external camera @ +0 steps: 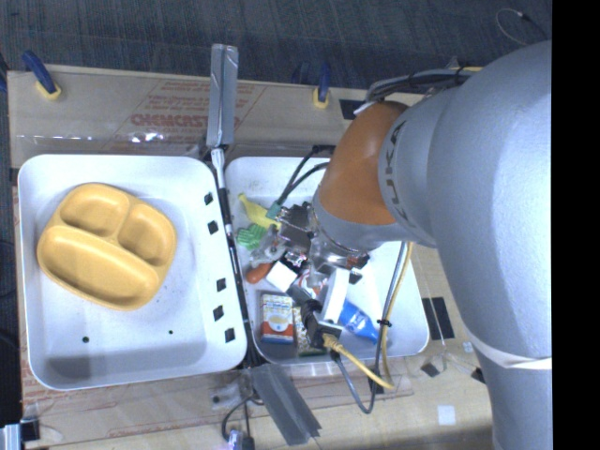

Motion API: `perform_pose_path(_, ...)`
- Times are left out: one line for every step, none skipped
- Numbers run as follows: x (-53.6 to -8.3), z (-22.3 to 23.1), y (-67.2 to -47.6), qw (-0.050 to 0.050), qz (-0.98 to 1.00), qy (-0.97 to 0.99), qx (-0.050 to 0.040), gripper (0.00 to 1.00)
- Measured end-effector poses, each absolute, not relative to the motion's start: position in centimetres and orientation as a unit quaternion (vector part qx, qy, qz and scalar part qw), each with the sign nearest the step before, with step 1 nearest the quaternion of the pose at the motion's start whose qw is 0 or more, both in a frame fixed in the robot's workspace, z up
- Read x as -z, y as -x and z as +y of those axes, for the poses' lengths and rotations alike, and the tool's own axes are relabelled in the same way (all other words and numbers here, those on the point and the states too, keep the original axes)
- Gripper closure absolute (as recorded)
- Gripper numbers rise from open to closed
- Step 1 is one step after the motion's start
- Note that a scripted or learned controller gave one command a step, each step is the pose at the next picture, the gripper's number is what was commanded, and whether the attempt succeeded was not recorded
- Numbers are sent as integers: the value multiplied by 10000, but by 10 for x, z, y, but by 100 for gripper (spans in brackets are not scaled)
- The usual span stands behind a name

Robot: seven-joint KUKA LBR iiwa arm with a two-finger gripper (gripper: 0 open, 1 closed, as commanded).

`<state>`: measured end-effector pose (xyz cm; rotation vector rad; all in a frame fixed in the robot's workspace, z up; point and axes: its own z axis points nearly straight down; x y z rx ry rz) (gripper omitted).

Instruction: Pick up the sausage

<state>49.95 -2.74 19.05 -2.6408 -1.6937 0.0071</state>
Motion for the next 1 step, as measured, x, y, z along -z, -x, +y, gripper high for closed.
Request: perform_pose_path(-191, -56, -535, 17, -5408, 8411, -17, 0)
